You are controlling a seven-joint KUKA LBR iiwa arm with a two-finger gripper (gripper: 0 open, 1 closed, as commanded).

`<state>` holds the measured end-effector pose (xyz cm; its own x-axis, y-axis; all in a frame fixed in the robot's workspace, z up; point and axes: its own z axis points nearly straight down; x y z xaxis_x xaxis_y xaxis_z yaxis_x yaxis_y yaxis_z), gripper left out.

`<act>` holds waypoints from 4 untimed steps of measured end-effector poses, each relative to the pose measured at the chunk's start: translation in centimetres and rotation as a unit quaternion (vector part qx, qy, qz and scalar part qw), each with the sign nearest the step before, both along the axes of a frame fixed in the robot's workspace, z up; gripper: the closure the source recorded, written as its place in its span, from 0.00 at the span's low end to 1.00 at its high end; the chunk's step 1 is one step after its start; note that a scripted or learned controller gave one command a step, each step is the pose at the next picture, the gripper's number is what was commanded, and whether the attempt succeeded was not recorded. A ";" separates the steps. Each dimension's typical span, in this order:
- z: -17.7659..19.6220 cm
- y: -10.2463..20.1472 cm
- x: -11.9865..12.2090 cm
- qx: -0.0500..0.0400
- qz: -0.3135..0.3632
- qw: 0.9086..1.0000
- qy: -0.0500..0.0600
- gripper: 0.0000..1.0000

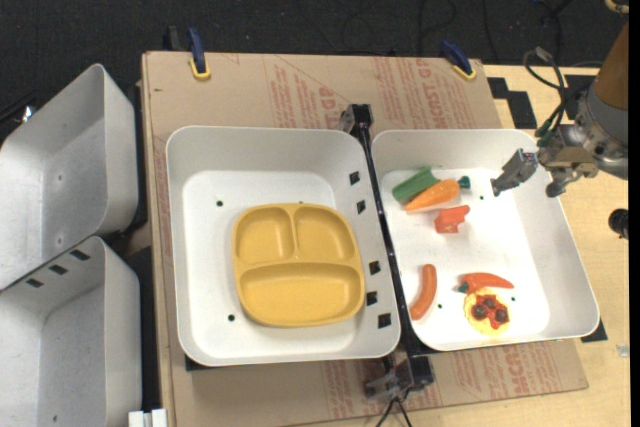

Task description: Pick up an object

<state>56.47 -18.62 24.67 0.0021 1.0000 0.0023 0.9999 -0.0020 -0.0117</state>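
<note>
I see the gripper (532,172) above the right bin (560,245), fingers spread, grasping nothing; glossy plastic carrot (434,195) nearby; yellow divided plate (298,264) left.

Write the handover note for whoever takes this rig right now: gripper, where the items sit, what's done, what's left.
Gripper: over the right bin's upper right area, above the floor, nothing between its fingers.
Right bin items: green piece and carrot touching at upper left; small red piece just below; sausage lower left; red chili and pizza slice lower centre.
Left bin: yellow divided plate.
Done: no pick yet.
Left: descend, grasp one item, lift. The carrot group looks nearest.
</note>
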 end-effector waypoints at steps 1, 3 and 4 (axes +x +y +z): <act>0.6 0.0 0.2 -0.001 0.001 1.000 -0.006 0.00; -10.4 0.2 0.5 -0.001 0.001 1.000 -0.004 0.00; -12.7 0.1 1.2 -0.003 0.002 1.000 -0.016 0.00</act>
